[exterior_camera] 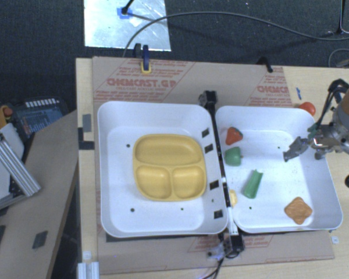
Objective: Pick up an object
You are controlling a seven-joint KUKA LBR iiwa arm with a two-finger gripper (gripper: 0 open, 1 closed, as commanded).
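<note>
Tool point(293, 150) hangs over the right side of the right bin point(331, 211), at mid-right of the frame; whether it is open or closed, I cannot tell, and nothing shows in its grip. Likeliest target is the green block point(253, 183), lying in the same bin, down and to the left of the tool. Its long axis runs from upper right to lower left, tilted slightly off vertical.

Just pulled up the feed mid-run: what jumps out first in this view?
The yellow divided tray sits in the middle of the left bin. In the right bin lie scattered small items: an orange-red piece and a green block near the divider, a green stick mid-bin, a tan waffle-like piece at the front right. The gripper hovers over the bin's right side.
</note>
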